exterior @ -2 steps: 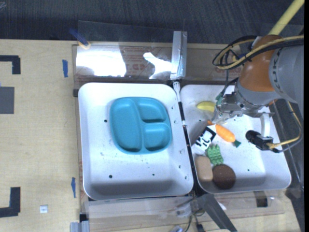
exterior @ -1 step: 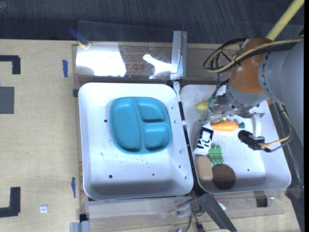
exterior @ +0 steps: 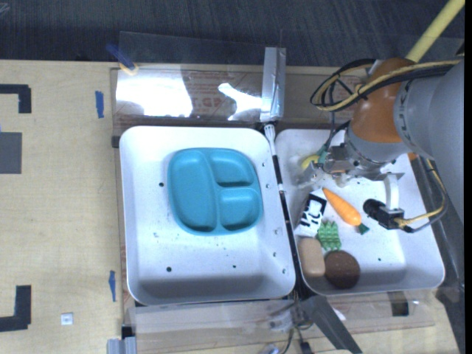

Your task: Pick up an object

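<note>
Camera spot: high above the bench (exterior: 59,198)
Facing: down at a slant
Distance: far enough to see both white bins
Arm side: right (exterior: 435,116)

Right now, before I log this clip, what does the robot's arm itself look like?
The arm is a thick grey cylinder with a glossy orange band above the wrist. Yellow and black cables loop beside the band. Below it sits a metal-grey wrist block leading to the gripper, plus a small black attachment on a yellow cable.
</note>
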### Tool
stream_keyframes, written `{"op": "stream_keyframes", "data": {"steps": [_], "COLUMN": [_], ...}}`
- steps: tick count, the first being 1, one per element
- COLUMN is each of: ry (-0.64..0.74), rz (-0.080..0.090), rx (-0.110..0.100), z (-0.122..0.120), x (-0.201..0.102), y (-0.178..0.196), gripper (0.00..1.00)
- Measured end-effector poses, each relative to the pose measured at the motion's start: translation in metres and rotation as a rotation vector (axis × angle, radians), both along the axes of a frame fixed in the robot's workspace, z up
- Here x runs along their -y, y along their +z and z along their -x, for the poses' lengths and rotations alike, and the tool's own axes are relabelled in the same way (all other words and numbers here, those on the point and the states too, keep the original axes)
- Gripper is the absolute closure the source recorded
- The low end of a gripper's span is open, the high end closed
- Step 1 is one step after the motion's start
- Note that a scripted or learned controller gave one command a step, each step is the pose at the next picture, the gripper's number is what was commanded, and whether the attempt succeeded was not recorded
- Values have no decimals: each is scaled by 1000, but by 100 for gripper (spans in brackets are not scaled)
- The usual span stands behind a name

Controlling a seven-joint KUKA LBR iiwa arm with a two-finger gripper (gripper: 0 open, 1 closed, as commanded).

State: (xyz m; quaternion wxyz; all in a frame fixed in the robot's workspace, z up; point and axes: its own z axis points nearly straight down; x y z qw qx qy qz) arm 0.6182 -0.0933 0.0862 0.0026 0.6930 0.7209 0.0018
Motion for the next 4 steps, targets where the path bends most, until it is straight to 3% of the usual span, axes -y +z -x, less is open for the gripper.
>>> {"op": "stream_keyframes", "data": {"steps": [1, 2, 3, 4], "ry": [-2, -3, 378, 435], "rz": [0, 0, 3, 4], "rx": [3, 1, 0, 2], "z": [-2, -1, 67, 51], "x": [2, 2, 27, 77], "y": [9, 9, 1, 0], "gripper": [100, 0, 0, 0]}}
